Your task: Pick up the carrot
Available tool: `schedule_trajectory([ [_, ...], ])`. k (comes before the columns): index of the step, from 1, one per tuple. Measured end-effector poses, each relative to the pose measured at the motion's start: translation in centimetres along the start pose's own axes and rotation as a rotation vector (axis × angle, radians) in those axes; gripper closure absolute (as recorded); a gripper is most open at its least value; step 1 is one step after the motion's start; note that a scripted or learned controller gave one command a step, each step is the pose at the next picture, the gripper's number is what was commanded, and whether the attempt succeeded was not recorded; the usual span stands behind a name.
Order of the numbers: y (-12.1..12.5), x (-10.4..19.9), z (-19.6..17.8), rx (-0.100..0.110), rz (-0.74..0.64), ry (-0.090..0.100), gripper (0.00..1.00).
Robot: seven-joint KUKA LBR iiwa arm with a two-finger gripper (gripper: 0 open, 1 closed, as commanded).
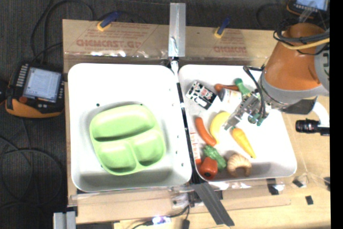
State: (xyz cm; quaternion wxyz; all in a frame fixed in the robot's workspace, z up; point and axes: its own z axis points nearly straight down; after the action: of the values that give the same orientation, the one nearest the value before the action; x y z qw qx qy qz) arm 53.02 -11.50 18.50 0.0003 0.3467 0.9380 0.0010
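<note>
— Carrot (pixel 243 140) first, please: where is it?

— You find it in the right bin (pixel 278 137), toward the near right part of it. It is an orange-yellow cone that lies flat on the white floor, on a slant, with its point toward the near right corner. It touches no other object as far as you can see.

— And what is around it?

— To its left you see a yellow banana-like piece (pixel 217 123), and further left a long red-orange piece (pixel 205 131). Near the front wall there is a brown bread-like piece (pixel 238 163), a red tomato (pixel 208 168) and a green piece (pixel 214 155). At the far side you see a black and white box (pixel 201 94). The left bin (pixel 80 88) bears a green divided plate (pixel 127 138).

— Where is the gripper?

— The gripper (pixel 244 114) hangs over the right bin, just beyond the thick end of the carrot, between it and the banana-like piece. The arm (pixel 292 69) reaches in from the right.

— Is it open or closed?

— You cannot tell this from above; the metal parts are too small and blurred. The carrot lies on the bin floor, apart from the gripper.
</note>
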Motion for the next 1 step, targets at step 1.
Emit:
schedule_trajectory([
  [1,-4.08,-4.26,9.37,-0.004,-0.058,-0.015,1.0],
])
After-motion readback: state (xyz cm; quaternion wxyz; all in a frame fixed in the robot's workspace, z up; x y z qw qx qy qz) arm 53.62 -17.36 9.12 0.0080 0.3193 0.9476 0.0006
